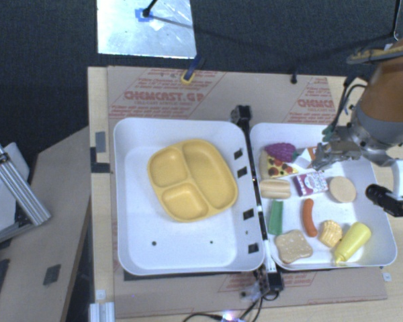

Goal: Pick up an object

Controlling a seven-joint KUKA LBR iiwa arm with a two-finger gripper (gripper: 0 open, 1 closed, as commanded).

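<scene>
Over the right bin (389, 247), near its far edge, the pincer (326, 154) hangs at the end of the grey arm (389, 106), which comes in from the right with its orange band above the wrist. Whether anything sits in the pincer, or how wide it stands, I cannot tell from this angle; the tip is a dark, cluttered shape.

Contents of the right bin, all toy food:
- a small white carton with pink print (310, 182), just below the pincer tip and nearest to it
- a purple grape bunch (280, 151) to the pincer's left, with a pizza slice (277, 166) beside it
- a hot-dog bun (275, 190) left of the carton
- a round beige biscuit (342, 190) right of the carton
- a green stick (276, 217) and an orange-red sausage (309, 218), both lying lengthwise toward the near side
- a slice of toast (294, 245), a small yellow ridged piece (330, 233) and a yellow squeeze bottle (351, 241) along the near edge

Left bin (131, 200): a yellow compartment plate (191, 179), three sections, lying flat and turned at an angle, well apart from the pincer.

Both bins rest side by side on the surface (161, 92), which is covered with printed brown board.
</scene>
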